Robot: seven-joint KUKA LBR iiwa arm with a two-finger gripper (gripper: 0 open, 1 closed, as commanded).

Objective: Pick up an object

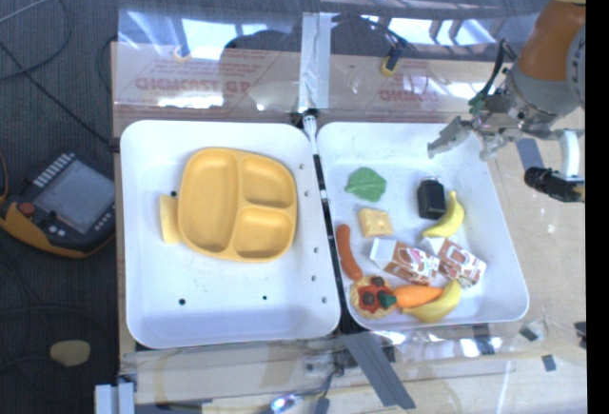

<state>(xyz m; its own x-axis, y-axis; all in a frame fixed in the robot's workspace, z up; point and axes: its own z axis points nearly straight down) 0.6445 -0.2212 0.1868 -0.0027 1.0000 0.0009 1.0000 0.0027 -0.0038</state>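
Compartments of a yellow divided plate (236,203) fill the left bin (143,307), and nothing there needs to be disturbed. Candidates for the pick are gathered in the right bin (509,255): a green leaf-shaped piece (365,182) near the dividing wall, a cheese-like wedge (375,222) just below it, a red sausage (348,252) along the wall, and a crowded heap at the near edge where a carrot (417,296), small cartons (419,262) and a banana (436,305) are touching. A black object (431,198) is seen beside a second banana (447,218), the two almost in contact. The gripper (468,138) is held over the far right corner of that bin, its two fingers spread apart and nothing between them. An isolated target is judged best — the green piece or the wedge, each with free space around it. The descent should be made vertically, with the fingers straddling the narrow side — the heap is better avoided, since neighbours could be nudged or caught together.
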